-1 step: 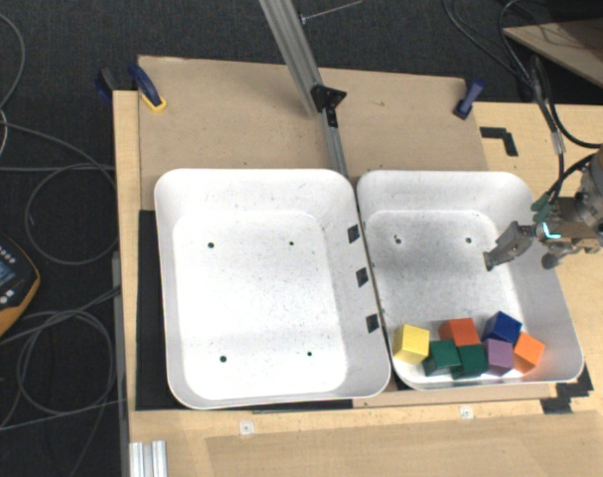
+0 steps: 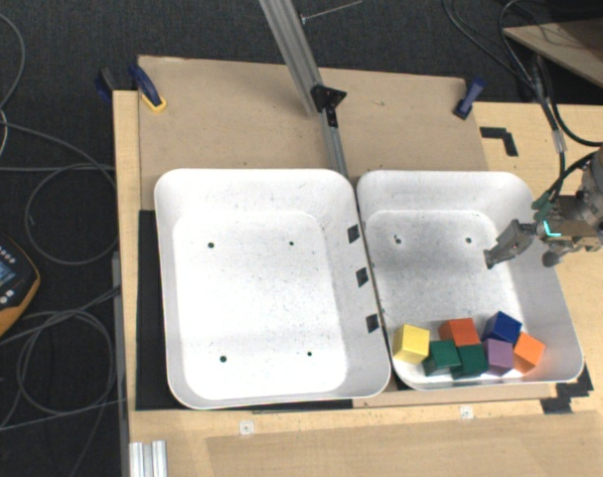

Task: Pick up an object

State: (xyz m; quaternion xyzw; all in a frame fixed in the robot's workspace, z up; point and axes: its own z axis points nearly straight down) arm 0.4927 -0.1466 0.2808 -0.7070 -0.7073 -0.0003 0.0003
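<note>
While the gripper (image 2: 527, 246) is hanging over the right wall of the right bin (image 2: 430, 192), its two fingers are standing spread apart with nothing between them, so the reach is the step in hand and no grasp is made yet. Every candidate is sitting in a huddle against the near wall of that bin: a yellow block (image 2: 413, 342) at the left, two green blocks (image 2: 458, 358) touching it, an orange-red block (image 2: 460, 330) behind them, then a blue block (image 2: 503, 326), a purple block (image 2: 500, 354) and an orange block (image 2: 528, 349) in the corner. By my reading the next move is calling for a shift toward the near wall and a descent onto one block. The packing is getting in the way, since neighbours are leaving little room for fingers; the yellow one, free on its left, is looking easiest. The left bin (image 2: 182, 266) is lying beside it, and a metal rail (image 2: 301, 58) is slanting in from the far side
</note>
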